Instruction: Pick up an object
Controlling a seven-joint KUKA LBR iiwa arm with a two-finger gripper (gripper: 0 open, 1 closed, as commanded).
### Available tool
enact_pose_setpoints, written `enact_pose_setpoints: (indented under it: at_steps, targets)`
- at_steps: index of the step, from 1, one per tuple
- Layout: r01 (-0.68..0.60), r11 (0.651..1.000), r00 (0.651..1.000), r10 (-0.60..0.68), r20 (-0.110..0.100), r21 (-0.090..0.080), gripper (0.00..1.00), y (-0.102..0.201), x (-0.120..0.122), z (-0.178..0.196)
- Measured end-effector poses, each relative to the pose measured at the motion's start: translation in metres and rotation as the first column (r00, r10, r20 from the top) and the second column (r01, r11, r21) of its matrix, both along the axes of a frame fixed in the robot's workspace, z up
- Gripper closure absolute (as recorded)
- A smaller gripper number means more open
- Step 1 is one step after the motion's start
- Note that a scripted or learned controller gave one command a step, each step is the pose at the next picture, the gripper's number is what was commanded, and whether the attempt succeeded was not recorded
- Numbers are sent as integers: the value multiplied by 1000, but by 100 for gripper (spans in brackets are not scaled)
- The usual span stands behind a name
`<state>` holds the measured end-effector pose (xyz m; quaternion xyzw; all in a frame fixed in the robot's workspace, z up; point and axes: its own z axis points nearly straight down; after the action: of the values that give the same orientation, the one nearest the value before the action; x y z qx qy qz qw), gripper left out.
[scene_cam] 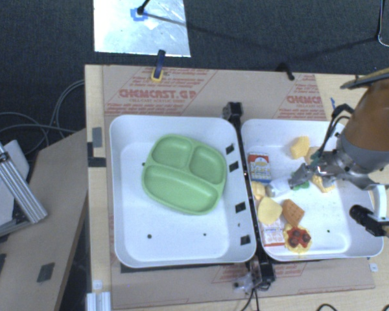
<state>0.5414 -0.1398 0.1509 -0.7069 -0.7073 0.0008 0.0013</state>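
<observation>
While the arm (369,131) leans over the right bin (337,245), its gripper (301,175) hangs among crowded items just right of the carton (259,167). Something green (300,182) sits at the fingers; whether they pinch it I cannot tell. Neighbours could get nudged, spoiling a grasp.

On the cardboard sheet (201,89) beyond the bins you can read red lettering, roughly "CHEMCAST GP", printed twice and upside down. The print on the small red-and-white packet (259,166) is too small to read.
</observation>
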Motion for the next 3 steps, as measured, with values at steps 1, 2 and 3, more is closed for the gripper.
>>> enact_pose_setpoints:
  at_steps: [1, 2, 3]
  targets:
    - [-1, 1000, 1000, 1, 10, 6, 0, -2, 2, -54]
    - [-3, 1000, 1000, 3, 15, 3, 0, -2, 8, -55]
    - [-3, 1000, 999, 3, 37, 3, 100, 0, 15, -39]
